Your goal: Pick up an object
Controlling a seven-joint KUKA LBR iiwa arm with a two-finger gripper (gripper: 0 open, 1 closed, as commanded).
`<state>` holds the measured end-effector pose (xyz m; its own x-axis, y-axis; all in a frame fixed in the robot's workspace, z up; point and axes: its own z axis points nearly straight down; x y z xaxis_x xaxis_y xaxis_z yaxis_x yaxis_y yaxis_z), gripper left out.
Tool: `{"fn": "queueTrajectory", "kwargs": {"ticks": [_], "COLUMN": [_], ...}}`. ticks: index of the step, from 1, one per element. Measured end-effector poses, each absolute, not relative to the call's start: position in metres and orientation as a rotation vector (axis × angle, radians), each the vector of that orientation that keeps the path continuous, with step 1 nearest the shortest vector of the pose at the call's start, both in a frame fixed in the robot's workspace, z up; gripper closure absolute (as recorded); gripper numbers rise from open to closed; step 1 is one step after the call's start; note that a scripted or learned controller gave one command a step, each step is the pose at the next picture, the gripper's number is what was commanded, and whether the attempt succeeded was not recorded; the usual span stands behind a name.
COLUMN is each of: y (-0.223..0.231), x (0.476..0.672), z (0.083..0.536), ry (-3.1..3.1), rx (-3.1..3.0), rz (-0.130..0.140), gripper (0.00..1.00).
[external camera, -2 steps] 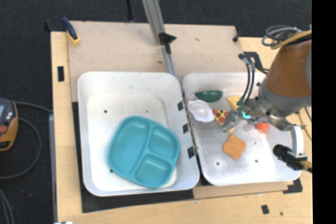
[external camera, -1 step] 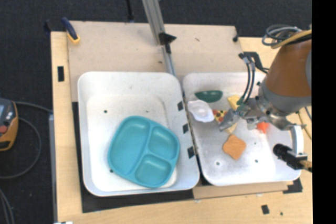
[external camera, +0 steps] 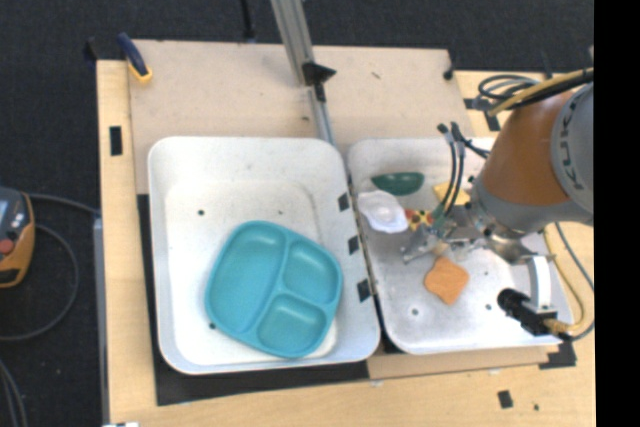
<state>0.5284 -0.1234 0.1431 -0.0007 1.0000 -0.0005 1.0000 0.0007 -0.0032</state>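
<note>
Camera view, right bin: orange piece on the floor, just below my pincer; white lump and green bowl beside it. Pincer state: cannot tell. Left bin: blue divided plate.

so two bins side by side on the table: left bin holds a divided plate, right bin has a bowl at the back, a crumpled wad just in front, a sponge nearer the front
</note>
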Motion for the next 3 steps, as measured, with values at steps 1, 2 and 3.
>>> {"fn": "queueTrajectory", "kwargs": {"ticks": [1,2,3], "y": [-0.125,-0.127,-0.126], "x": [0.530,0.533,0.538], "z": [0.102,0.116,0.180], "ry": [-2.226,-2.226,-2.231], "rx": [-2.226,-2.236,-2.223], "rz": [-0.001,-0.009,-0.007], "gripper": [0.00,1.00,1.00]}}
